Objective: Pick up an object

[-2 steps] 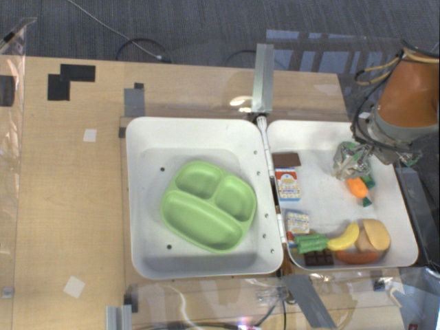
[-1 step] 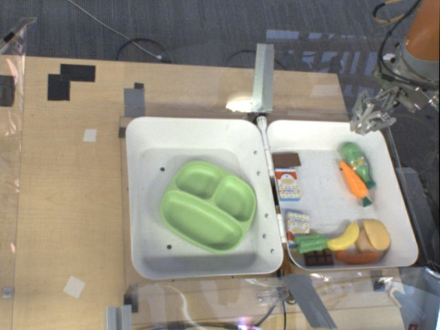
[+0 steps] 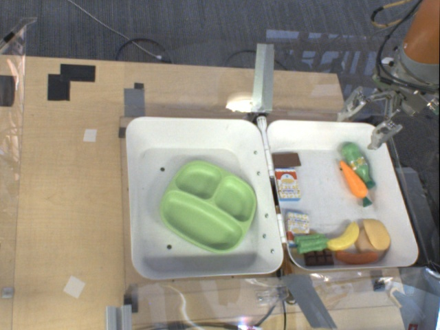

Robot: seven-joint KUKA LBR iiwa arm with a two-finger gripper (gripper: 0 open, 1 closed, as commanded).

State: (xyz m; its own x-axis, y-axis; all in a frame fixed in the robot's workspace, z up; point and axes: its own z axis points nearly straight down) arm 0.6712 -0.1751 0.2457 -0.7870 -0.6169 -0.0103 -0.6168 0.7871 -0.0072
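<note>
- My gripper point(image 3: 370, 119) hangs over the right bin's point(image 3: 323, 167) far corner, fingers spread, holding nothing.
- Carrot point(image 3: 353, 179) lies near it, touching a green packet point(image 3: 357, 159).
- Left bin point(image 3: 148, 184) holds a green tray point(image 3: 208, 205).

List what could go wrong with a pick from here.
1. The carrot lies against the green packet, so a grasp there may catch both or push one aside.
2. The banana, bread and chocolate crowd the right bin's near corner; fingers may find little room between them.
3. The hand hovers by the right bin's far rim; a straight descent might clip it.
</note>
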